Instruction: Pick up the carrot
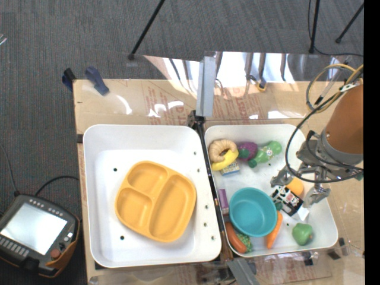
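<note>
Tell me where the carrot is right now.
The carrot lies in the right bin, near its front edge, leaning against the right side of the teal bowl, with the green pepper just to its right.

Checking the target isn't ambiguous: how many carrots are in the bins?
1: the carrot lies in the right bin, between the teal bowl and green pepper. Others may hide under toys.
</note>
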`<state>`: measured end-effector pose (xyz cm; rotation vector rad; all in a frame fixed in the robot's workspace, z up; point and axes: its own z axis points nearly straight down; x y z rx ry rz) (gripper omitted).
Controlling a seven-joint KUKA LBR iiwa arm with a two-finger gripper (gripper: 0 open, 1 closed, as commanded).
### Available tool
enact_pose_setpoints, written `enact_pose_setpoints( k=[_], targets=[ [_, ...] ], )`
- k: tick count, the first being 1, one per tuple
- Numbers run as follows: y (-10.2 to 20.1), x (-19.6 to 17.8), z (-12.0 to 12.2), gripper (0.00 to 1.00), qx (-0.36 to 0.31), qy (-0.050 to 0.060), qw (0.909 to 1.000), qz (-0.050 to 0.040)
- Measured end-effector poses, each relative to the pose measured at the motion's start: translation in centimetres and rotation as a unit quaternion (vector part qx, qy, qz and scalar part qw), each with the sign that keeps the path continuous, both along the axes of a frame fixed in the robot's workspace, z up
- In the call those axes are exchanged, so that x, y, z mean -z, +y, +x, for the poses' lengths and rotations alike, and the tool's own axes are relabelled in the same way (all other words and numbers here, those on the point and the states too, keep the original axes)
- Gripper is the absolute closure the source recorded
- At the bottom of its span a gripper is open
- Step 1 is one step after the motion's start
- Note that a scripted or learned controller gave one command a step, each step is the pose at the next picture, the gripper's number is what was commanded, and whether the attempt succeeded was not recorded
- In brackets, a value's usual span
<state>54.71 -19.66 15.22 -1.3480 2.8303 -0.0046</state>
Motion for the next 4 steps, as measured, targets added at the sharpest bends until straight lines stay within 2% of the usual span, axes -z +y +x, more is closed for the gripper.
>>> enact_pose_setpoints(
  k=[1,2,3,4],
  targets=[
    [0.5,6.2,-1.5,0.0,-0.015,0.001,0.9999,0.0],
    [0.7,5.5,-1.6,1.0,-0.012,0.003,0.9999,0.0028],
    [1.4,-4.9,-1.3,1.0,0.123,0.001,0.9924,0.0016],
    [6.6,6.3,-6.1,1.0,0.056,-0.001,0.9984,0.002]
  ],
)
